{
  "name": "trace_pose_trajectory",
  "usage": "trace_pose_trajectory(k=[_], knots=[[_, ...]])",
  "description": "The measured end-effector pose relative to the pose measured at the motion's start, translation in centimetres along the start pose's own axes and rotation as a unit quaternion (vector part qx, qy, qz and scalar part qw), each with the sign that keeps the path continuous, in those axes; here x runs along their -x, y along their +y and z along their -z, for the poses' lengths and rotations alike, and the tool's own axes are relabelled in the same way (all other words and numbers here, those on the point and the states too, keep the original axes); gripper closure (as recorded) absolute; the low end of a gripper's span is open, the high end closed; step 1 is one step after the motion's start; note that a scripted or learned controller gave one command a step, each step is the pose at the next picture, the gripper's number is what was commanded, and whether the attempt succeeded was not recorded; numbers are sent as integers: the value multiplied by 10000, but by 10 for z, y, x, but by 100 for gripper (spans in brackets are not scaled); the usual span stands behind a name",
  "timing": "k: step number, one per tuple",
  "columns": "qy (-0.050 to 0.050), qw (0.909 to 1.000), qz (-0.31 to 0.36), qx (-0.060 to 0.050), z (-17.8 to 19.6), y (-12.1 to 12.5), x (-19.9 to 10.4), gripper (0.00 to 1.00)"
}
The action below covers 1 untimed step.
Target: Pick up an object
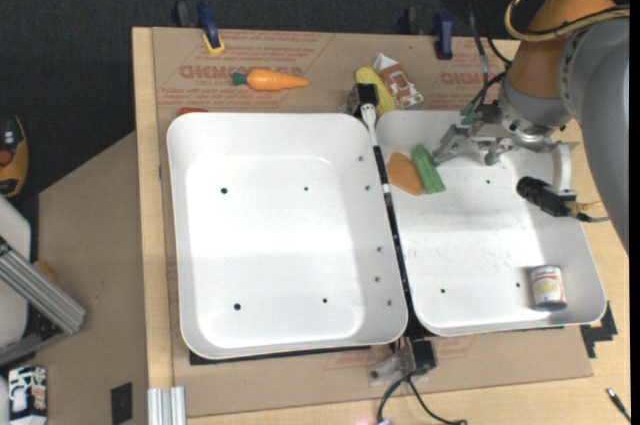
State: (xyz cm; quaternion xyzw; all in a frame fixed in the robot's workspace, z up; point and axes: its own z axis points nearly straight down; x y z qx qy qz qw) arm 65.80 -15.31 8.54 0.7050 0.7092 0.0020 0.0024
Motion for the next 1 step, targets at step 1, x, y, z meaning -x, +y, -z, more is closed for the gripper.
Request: trace_pose_trajectory(k=[1], knots=[[4, 10000, -6, -11, 0, 10, -39, 0]])
